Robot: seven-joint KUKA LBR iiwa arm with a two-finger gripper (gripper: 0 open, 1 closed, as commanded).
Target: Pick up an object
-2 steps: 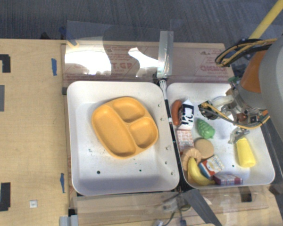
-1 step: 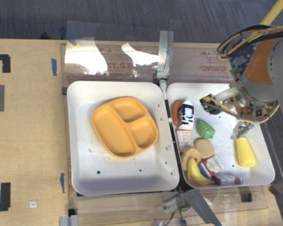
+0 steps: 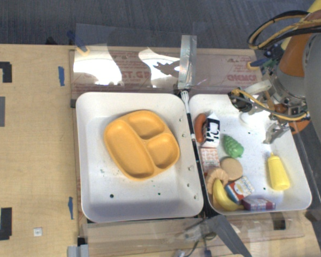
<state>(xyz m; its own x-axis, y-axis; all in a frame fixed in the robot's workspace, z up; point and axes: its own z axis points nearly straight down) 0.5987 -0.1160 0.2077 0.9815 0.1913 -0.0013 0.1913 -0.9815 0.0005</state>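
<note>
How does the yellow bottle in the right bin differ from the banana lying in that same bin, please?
The yellow bottle lies alone on bare bin floor near the right wall; the banana sits crowded among other items at the bin's left front. The bottle is straight and stubby with a paler cap end pointing away from the camera, while the banana is curved. The bottle lies fully in sight; the banana is partly covered by neighbouring items. Both are yellow and lie flat in the right bin.

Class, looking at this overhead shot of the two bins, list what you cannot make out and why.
- Tool, camera view: too small to tell whether it is open or shut.
- Banana: partly covered by small packets.
- Black-and-white packet: print too small to read.
- Arm: cut off by the right edge.
</note>
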